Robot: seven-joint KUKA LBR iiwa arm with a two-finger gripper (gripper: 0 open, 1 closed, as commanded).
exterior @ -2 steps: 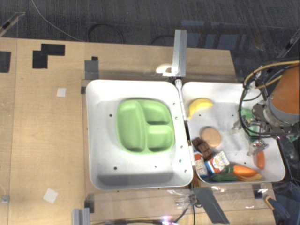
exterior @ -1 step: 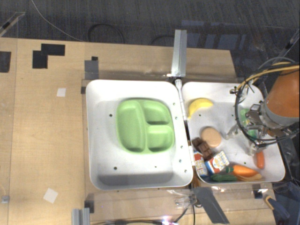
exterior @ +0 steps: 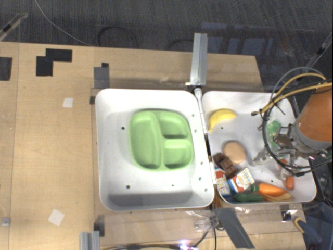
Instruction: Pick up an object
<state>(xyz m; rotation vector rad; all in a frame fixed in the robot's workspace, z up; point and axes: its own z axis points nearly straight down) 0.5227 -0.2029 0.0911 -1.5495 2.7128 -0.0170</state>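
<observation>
Camera view, from the left: bare wooden bench (exterior: 47, 155) with a few black patches near its far edge. Then the left bin (exterior: 112, 186), white and shallow, holding a green tray (exterior: 160, 139) with three compartments, lying flat near the bin's middle. A metal post (exterior: 199, 59) stands at the far end of the seam between the bins.

The right bin (exterior: 244, 98) holds the loose objects. A lemon (exterior: 222, 117) lies near its far left corner. Nearer the camera is a tan potato (exterior: 234, 151), with a dark brown block (exterior: 225, 164) just beside it. Along the near wall sit a small red and white carton (exterior: 240, 180), a green item (exterior: 248, 196) and a carrot (exterior: 273, 190), close together; whether they touch is hard to tell.

At the right, the arm (exterior: 315, 120) reaches over the bin, its orange band above a tangle of yellow and black cables. The gripper (exterior: 281, 152) hangs low over the bin's right side, apart from the potato and above the carrot. How far it is open, and whether it has hold of anything, cannot be told from this angle.
</observation>
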